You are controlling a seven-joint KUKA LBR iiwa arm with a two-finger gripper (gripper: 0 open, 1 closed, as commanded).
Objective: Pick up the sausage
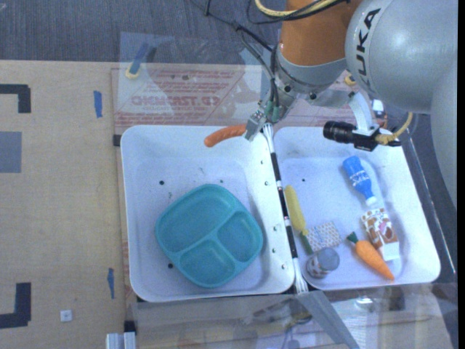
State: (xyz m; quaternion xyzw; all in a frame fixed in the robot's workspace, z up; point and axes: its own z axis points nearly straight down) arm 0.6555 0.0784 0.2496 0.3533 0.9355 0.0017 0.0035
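Sausage (225, 134) first: you'll find it at the far edge of the left bin (145, 166), orange and lying almost level, its right end meeting the tip of the gripper (256, 125). That end sits right at the fingertips, but you cannot tell from this slanted view whether the fingers are open or closed, or whether they grip it or only touch it. The gripper hangs over the far end of the divide between the two bins, under the arm's orange band (316, 17).

Nearer to you in the left bin lies a teal divided plate (209, 235). The right bin (414, 187) holds a yellow corn cob (294, 209), a blue bottle (361, 177), a carrot (373, 259), a small carton (381, 231) and a grey can (322, 262).
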